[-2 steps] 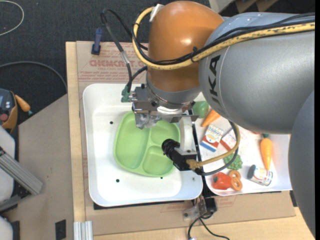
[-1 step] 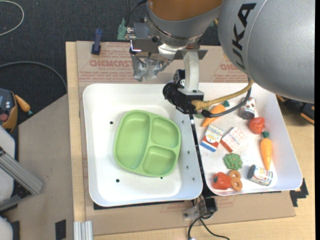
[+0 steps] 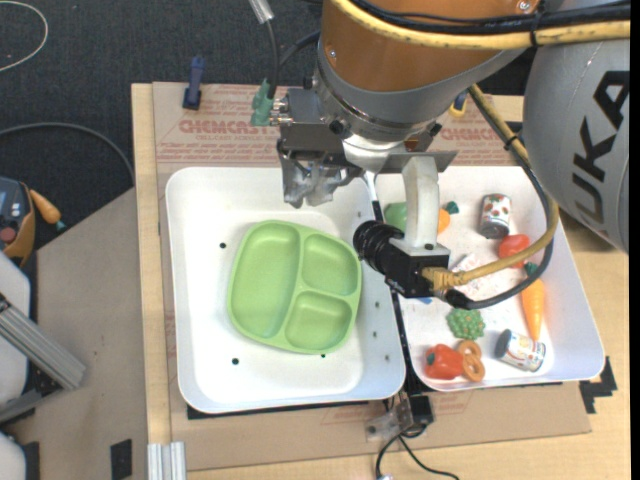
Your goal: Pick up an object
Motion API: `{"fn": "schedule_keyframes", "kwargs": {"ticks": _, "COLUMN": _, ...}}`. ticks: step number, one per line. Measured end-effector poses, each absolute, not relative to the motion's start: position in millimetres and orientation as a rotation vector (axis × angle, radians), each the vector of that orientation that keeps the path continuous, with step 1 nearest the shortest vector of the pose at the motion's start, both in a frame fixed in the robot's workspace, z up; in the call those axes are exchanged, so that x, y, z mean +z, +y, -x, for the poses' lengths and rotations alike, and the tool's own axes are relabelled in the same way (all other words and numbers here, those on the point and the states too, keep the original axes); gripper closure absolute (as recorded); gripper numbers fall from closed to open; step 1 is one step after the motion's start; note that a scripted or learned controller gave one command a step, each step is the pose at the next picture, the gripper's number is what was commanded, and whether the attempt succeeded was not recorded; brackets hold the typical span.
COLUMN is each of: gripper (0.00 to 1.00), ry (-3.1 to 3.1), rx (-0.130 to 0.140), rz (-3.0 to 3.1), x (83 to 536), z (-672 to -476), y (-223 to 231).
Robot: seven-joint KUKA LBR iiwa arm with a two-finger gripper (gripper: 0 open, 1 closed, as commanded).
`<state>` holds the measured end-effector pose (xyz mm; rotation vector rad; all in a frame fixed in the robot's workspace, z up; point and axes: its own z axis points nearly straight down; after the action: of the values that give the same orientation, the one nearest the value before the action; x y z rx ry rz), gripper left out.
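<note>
My gripper (image 3: 312,186) hangs over the far edge of the left bin (image 3: 195,298), just beyond the green divided plate (image 3: 295,286) that lies flat in the middle of that bin. Nothing shows in the gripper's grasp. The right bin (image 3: 575,353) holds toy foods: a small grey can (image 3: 495,215), a red tomato-like piece (image 3: 513,247), an orange carrot (image 3: 533,310), a green broccoli (image 3: 465,322), a red pepper with a pretzel ring (image 3: 455,361) and a small printed can (image 3: 522,350). A green piece (image 3: 398,214) is partly hidden behind the wrist.
The arm's big orange and grey body covers the top right of the view and the far part of the right bin. Both bins sit on a cardboard sheet (image 3: 160,128). A blue clip (image 3: 192,83) stands at its far left edge.
</note>
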<state>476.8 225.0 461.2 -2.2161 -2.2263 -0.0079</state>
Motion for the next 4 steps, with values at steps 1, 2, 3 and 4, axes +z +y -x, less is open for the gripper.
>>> {"fn": "schedule_keyframes", "kwargs": {"ticks": 1, "gripper": 1.00, "ry": -2.216, "rx": 0.018, "rz": 2.222, "x": 331.3, "z": -507.8, "y": 223.8}}
{"fn": "schedule_keyframes", "kwargs": {"ticks": 2, "gripper": 1.00, "ry": -2.228, "rx": -0.026, "rz": 2.224, "x": 467.6, "z": -519.8, "y": 224.3}}
{"fn": "schedule_keyframes", "kwargs": {"ticks": 3, "gripper": 1.00, "ry": -2.220, "rx": 0.016, "rz": 2.216, "x": 373.9, "z": -476.4, "y": 224.4}}
{"fn": "schedule_keyframes", "kwargs": {"ticks": 4, "gripper": 1.00, "ry": -2.225, "rx": -0.003, "rz": 2.218, "x": 389.5, "z": -479.4, "y": 225.2}}
